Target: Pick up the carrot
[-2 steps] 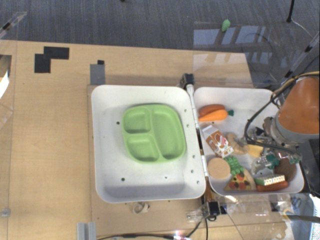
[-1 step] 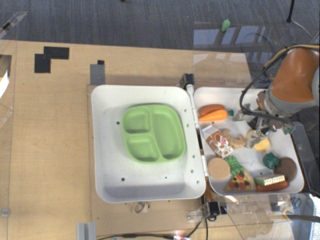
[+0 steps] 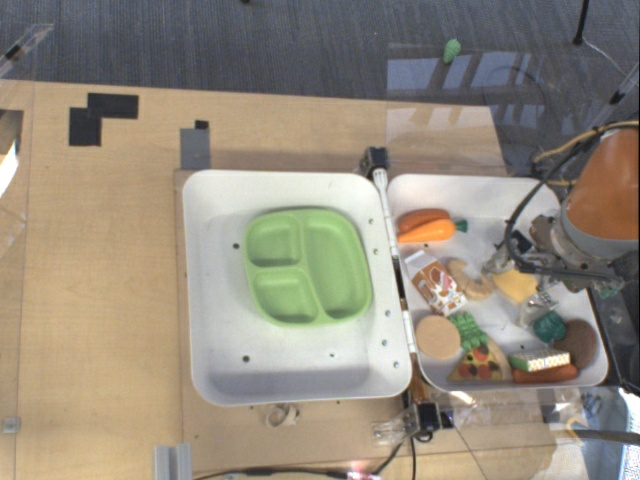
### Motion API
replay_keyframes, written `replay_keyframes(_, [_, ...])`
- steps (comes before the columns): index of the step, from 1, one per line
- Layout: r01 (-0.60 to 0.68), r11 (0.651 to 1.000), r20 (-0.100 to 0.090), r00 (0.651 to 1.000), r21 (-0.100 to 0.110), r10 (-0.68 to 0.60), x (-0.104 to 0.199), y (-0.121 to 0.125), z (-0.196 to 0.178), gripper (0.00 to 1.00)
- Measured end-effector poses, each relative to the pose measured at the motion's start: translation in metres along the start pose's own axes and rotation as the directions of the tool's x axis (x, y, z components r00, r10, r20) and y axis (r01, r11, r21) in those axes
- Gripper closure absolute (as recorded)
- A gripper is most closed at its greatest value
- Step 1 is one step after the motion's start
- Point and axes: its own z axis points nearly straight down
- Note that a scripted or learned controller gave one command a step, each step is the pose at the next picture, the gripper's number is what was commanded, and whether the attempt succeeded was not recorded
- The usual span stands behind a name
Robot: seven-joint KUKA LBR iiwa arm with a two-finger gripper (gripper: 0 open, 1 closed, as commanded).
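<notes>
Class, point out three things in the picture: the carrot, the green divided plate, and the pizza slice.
carrot (image 3: pixel 426 228), camera view, middle of its orange body
green divided plate (image 3: pixel 352 303), camera view, its right rim
pizza slice (image 3: pixel 479 364), camera view, its topped centre

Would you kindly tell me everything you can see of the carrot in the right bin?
The carrot is a smooth orange piece that looks like plastic toy food, with a small dark green stub at its right end. It lies flat on its side, running roughly left to right, near the far left corner of the right bin, close to the wall shared with the other bin. Nothing appears to rest on it, and the gripper is off to its right, apart from it.
</notes>
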Motion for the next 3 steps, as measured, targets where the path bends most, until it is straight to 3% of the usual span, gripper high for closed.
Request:
replay_keyframes(1, [0.271, 0.962, 0.003, 0.962, 0.003, -0.271, 0.020, 0.031, -0.001, 0.00])
replay_keyframes(2, [0.537, 0.844, 0.004, 0.844, 0.000, -0.537, -0.011, -0.002, -0.017, 0.00])
replay_keyframes(3, [0.686, 0.728, 0.002, 0.728, 0.001, -0.686, -0.002, 0.021, 0.000, 0.00])
